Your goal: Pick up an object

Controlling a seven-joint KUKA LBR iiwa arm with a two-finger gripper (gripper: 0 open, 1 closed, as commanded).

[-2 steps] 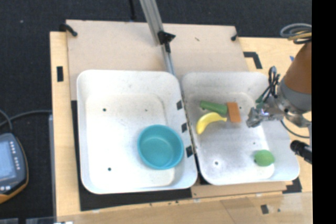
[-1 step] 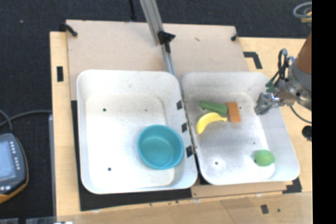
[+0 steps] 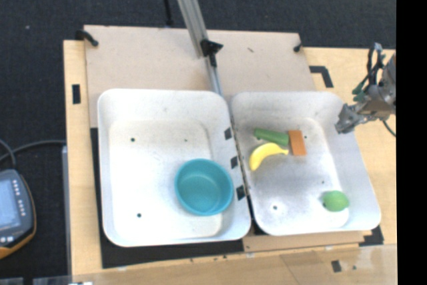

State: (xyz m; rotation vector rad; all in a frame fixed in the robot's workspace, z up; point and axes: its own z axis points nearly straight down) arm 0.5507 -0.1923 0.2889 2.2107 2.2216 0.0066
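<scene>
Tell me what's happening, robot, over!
Gripper at right bin's far rim, holding nothing seen. Banana, orange block, lime untouched. Path clear.

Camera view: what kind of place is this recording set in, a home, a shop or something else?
Most likely a robotics lab bench: two shallow white bins side by side on a wooden board, toy-like items such as a yellow banana, and an aluminium strut overhead.

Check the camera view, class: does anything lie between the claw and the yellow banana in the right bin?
Yes. The claw sits at the right bin's upper right rim. An orange block lies just right of the banana, about on that line, and a green object lies just above the banana. A straight-down approach looks unobstructed.
</scene>
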